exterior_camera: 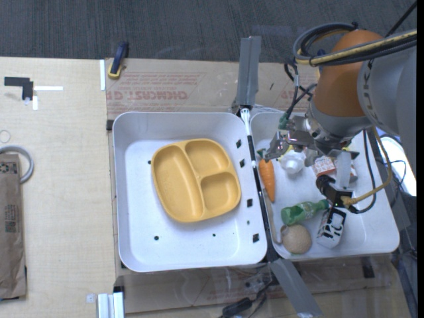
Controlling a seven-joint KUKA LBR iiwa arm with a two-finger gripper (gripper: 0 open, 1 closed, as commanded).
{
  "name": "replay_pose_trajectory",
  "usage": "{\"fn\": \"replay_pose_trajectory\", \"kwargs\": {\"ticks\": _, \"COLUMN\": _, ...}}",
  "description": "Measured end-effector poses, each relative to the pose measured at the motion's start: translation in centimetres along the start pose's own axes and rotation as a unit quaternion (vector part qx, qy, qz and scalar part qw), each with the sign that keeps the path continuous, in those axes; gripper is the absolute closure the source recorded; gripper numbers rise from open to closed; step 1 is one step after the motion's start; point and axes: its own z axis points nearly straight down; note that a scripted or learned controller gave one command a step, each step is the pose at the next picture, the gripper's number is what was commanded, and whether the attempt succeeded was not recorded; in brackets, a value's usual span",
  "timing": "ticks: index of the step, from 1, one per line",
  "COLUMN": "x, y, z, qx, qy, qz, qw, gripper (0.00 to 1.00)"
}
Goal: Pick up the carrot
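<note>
The pincer (289, 148) hangs over the upper left part of the right bin (381, 244), under the arm's orange band (341, 68). Its metal parts crowd together with cables there, and how far it stands open cannot be told; nothing can be seen held between its tips. A small white rounded thing (292, 163) lies just below it, touching or nearly touching the metal.

Taking the carrot (267, 179) as the landmark: it lies in the right bin hard against that bin's left wall, lengthwise along the wall, thick end up and point down. The pincer is just above and to the right of its thick end, close but with no clear touch. To the carrot's lower right lies a green packet (303, 212), and below that a round tan, potato-like thing (297, 238). Further right of the carrot are a white and black item (331, 226) and a piece with a red label (324, 166), partly under the arm.

Left of the carrot, past the wall, the left bin (132, 244) holds a yellow divided plate (196, 179) with three compartments.
</note>
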Motion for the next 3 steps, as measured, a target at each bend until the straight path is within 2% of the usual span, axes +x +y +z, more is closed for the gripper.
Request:
{"fn": "replay_pose_trajectory", "kwargs": {"ticks": 1, "x": -1.2, "y": -8.4, "z": 0.1, "qx": 0.001, "qy": 0.0, "qz": 0.021, "qw": 0.9998, "gripper": 0.0}}
{"fn": "replay_pose_trajectory", "kwargs": {"ticks": 2, "x": 0.5, "y": -9.6, "z": 0.1, "qx": 0.002, "qy": 0.0, "qz": -0.006, "qw": 1.0, "gripper": 0.0}}
{"fn": "replay_pose_trajectory", "kwargs": {"ticks": 3, "x": 1.7, "y": -9.7, "z": 0.1, "qx": 0.001, "qy": 0.0, "qz": 0.035, "qw": 0.9994, "gripper": 0.0}}
